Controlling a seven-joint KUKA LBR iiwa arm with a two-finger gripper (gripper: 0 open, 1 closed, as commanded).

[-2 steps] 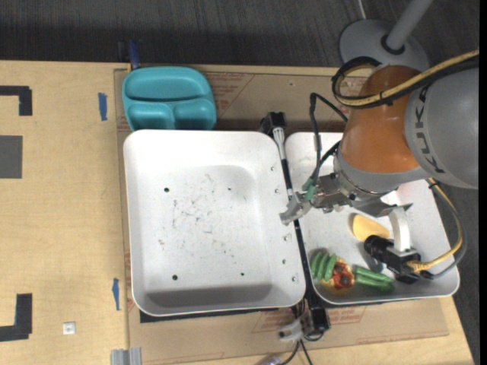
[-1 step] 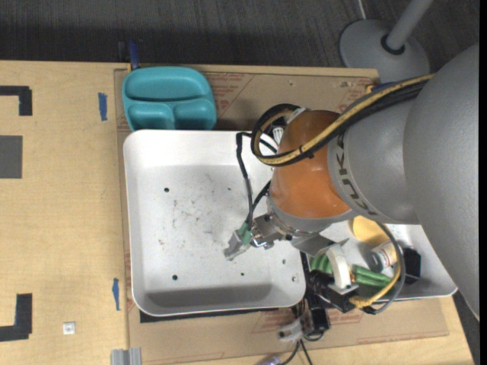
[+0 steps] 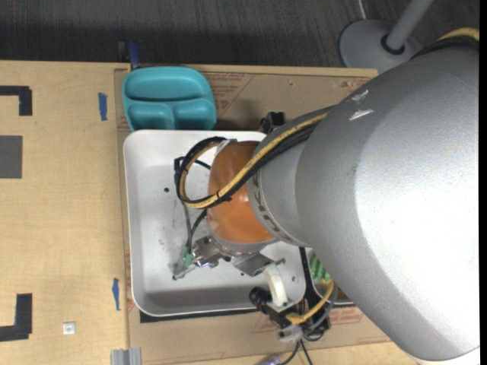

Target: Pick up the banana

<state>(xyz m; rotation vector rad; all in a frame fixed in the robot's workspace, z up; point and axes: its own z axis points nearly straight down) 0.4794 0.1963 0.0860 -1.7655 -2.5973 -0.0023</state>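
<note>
Looming nearest, 1 grey arm [image 3: 396,204] reaches in from the right and covers most of the right side of the scene.

Item 2: orange band [image 3: 232,196] above the wrist, looped by black and yellow cables [image 3: 199,198].

Item 3: gripper [image 3: 192,261], low over the floor of the white bin [image 3: 131,204], towards its near-left part. Whether it is spread or pressed together cannot be told from here, as the wrist hides too much of it. Nothing can be seen held in it.

Item 4: banana, the thing to be picked. Its place cannot be told. The bare strip of bin floor left of the wrist carries only scuff marks, so the fruit would lie, if anywhere in this bin, beneath the arm's bulk. Its bearing from the gripper and the run of its long axis are therefore unknown. The coming move turns on exactly those 2 facts.

Item 5: desk [image 3: 61,204], tan, with black and blue tape marks.

Item 6: teal tray [image 3: 169,99], 2 hollows visible, just beyond the bin's far rim.
</note>
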